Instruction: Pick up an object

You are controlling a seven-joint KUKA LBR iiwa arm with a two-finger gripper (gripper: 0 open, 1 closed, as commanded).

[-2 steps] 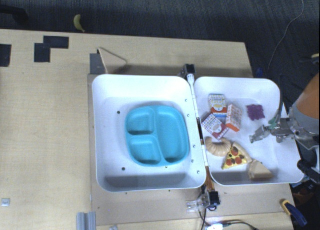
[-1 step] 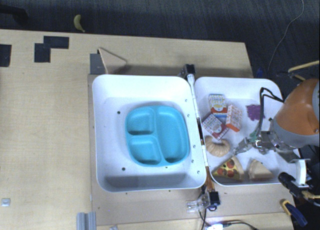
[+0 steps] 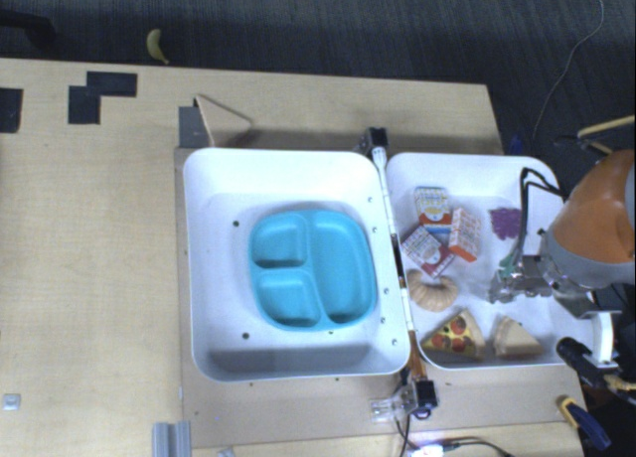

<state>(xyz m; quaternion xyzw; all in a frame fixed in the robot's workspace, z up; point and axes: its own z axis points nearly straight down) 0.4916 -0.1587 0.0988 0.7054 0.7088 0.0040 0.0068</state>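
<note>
The right bin (image 3: 467, 169) holds several toy foods. A small white and orange carton (image 3: 430, 204) lies at the back, with two more cartons (image 3: 442, 242) just in front of it. Purple grapes (image 3: 505, 220) rest toward the bin's right. A tan shell-shaped pastry (image 3: 433, 293) sits near the left wall, a pizza slice (image 3: 452, 334) at the front, and a beige wedge (image 3: 515, 337) beside it. My gripper (image 3: 505, 284) hangs over the bin's right half, between the grapes and the wedge, on bare floor. No object shows between its tips.
The left bin (image 3: 214, 246) carries a blue divided plate (image 3: 311, 266). A black divider bar (image 3: 383, 187) runs between the bins. The arm's orange band (image 3: 604, 202) overhangs the right bin's right rim. Cables (image 3: 417, 400) lie at the bench's front edge.
</note>
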